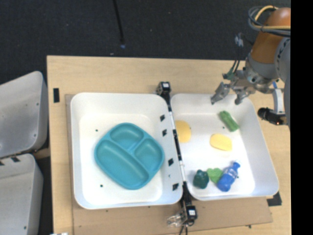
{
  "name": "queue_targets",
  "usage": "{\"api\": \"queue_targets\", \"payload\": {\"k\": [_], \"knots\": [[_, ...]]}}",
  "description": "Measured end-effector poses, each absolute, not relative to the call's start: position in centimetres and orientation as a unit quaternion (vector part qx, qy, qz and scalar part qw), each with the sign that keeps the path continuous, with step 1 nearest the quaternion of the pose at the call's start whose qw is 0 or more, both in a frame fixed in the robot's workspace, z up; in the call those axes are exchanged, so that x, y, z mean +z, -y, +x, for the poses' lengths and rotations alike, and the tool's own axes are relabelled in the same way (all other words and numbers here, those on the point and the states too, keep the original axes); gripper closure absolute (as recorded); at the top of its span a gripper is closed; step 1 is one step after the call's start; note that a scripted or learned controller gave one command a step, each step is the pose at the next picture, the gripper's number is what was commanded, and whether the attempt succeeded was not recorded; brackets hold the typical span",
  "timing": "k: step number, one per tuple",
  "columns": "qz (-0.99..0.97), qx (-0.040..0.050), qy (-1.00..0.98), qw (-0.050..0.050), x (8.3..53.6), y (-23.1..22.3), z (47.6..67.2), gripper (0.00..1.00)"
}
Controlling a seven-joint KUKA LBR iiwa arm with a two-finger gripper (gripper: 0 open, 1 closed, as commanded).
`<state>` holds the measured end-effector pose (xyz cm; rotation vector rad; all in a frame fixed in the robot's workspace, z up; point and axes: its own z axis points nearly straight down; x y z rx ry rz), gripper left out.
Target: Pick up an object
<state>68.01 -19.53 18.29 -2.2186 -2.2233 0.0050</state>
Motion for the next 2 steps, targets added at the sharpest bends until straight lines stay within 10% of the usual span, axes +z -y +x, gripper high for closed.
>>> {"api": "queue_targets", "payload": {"k": [2], "knots": [[-0.706, -0.0002, 0.708, -0.004, 10.3, 20.6, 67.9, 0.00]]}}
